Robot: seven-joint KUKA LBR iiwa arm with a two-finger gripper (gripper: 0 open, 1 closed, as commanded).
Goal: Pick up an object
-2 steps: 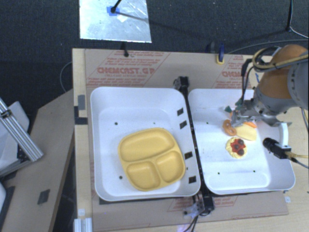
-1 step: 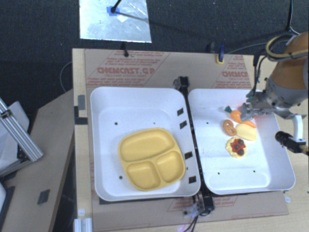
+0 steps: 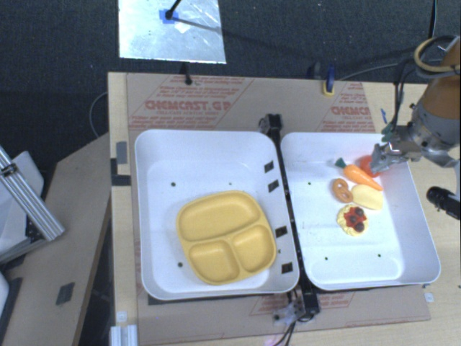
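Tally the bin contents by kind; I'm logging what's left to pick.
Tray: 1
Carrot: 1
Donut: 1
Tart: 1
Pale yellow piece: 1
Red piece, by the gripper: 1
Total: 6

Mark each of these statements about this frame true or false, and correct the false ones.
1. The yellow three-compartment plastic tray lies in the left white bin. True.
2. The orange toy carrot with a green tip lies in the left bin. False: it lies in the right white bin, near its far right side.
3. The gripper is over the right bin, next to the carrot. True.
4. The small round yellow tart with red and dark berries sits on the tray. False: it sits on the floor of the right bin, nearer the camera than the carrot.
5. The tray's compartments hold toy food. False: they look bare.
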